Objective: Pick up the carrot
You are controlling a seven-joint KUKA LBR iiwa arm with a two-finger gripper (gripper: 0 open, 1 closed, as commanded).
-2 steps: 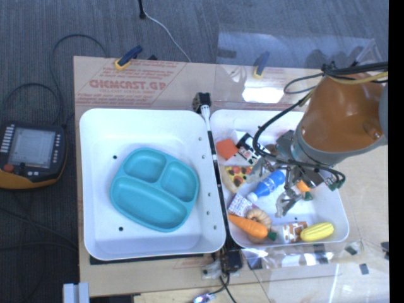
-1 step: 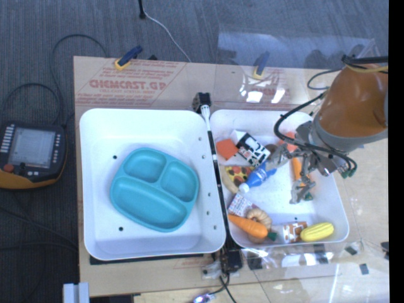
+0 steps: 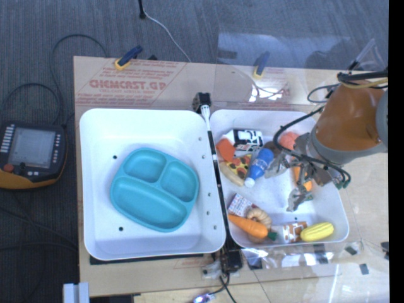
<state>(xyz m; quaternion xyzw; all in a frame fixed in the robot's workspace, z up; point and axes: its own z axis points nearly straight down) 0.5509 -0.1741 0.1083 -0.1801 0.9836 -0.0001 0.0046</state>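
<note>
Nearest the bottom of the frame, in the right bin (image 3: 344,229), the carrot (image 3: 247,226) lies flat at the lower left, orange body pointing up-left and green tip toward the lower right, touching a pale ring-shaped piece (image 3: 259,215) just above it. A yellow lemon-like toy (image 3: 317,231) sits at the lower right, well apart from it. Higher up, my gripper (image 3: 299,194) hangs at the right-centre of that bin, fingers pointing down and spread, with nothing between them (so I hold nothing). I judge I am placed too far right for the carrot; I would need to shift left and down-frame. Above, a blue bottle (image 3: 259,165) leans beside a slice of toy pizza (image 3: 235,170). Farther left, the teal divided plate (image 3: 154,189) rests in the left bin (image 3: 95,131).
</note>
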